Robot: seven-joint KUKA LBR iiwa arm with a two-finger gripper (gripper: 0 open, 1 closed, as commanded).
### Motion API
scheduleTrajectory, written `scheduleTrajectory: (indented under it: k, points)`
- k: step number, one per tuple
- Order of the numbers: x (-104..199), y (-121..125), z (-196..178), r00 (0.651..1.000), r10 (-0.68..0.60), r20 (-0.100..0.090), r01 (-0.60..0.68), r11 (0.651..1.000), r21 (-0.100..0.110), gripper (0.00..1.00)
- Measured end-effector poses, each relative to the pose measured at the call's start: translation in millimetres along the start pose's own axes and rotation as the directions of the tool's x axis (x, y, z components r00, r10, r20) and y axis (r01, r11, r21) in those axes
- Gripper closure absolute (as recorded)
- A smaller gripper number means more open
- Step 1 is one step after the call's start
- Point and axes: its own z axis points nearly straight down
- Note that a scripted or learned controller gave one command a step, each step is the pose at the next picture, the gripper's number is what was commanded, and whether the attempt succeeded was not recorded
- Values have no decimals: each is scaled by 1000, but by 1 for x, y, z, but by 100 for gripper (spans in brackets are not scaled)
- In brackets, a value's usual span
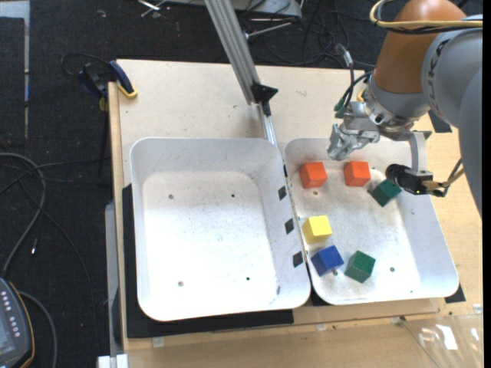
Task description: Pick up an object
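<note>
Hand [343, 146]: poised over far edge of right white plastic bin [430, 271]; whether closed or apart, cannot tell; nothing seen held. Orange-red cube [357, 173] lies just beneath and nearest; second orange cube [312, 175] alongside. Dark green block [383, 192] beside. Yellow cube [317, 227], blue cube [327, 259], green cube [360, 267] farther off. Approach unobstructed.

A pale wooden bench [192, 98] carries two shallow white bins side by side: the left bin [207, 228] toward nine o'clock, the right bin [406, 244] toward three. A blue-and-yellow clamp [119, 79] grips the bench's edge at ten o'clock.
</note>
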Motion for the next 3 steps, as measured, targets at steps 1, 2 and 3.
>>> scheduleTrajectory:
  k: [1, 2, 3]
  points:
    - [0, 0, 1, 1000, 0, 0, 0, 1000, 2, 0]
    - [-21, -13, 100, 1000, 6, -2, -6, 1000, 12, 0]
    - [-53, 1, 95, 1000, 6, -1, -6, 1000, 2, 0]
